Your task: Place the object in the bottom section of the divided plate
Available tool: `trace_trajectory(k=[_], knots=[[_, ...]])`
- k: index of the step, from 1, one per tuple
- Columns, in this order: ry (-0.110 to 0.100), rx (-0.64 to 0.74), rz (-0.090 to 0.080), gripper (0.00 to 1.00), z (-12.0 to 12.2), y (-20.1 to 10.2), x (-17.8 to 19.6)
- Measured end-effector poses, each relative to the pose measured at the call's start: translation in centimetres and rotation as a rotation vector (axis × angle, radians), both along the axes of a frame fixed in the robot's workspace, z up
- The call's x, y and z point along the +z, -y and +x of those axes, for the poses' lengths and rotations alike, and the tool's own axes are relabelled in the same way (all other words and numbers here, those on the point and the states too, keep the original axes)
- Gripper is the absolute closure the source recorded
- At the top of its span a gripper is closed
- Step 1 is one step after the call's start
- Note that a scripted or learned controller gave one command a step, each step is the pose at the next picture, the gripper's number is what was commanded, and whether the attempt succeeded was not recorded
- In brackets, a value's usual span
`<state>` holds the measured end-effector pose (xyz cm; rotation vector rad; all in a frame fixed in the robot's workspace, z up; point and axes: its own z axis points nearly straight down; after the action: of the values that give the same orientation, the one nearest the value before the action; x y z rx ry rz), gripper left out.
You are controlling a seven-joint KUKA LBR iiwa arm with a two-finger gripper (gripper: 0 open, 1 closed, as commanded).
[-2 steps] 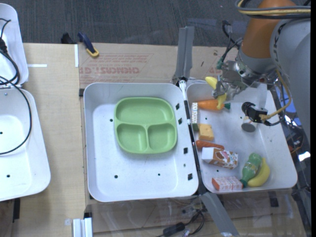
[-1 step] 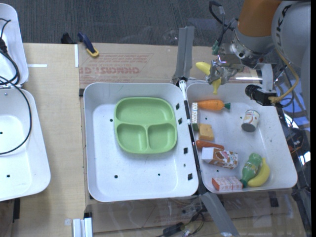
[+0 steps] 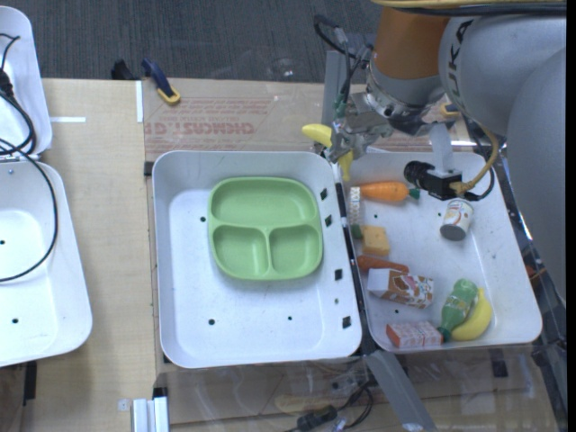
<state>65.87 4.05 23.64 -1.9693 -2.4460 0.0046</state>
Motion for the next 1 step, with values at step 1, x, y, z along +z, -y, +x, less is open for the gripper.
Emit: trace_trajectory(k=[1], knots=[[0.002,-0.039,0.0,1.0,0.0,-9.62,-0.99]])
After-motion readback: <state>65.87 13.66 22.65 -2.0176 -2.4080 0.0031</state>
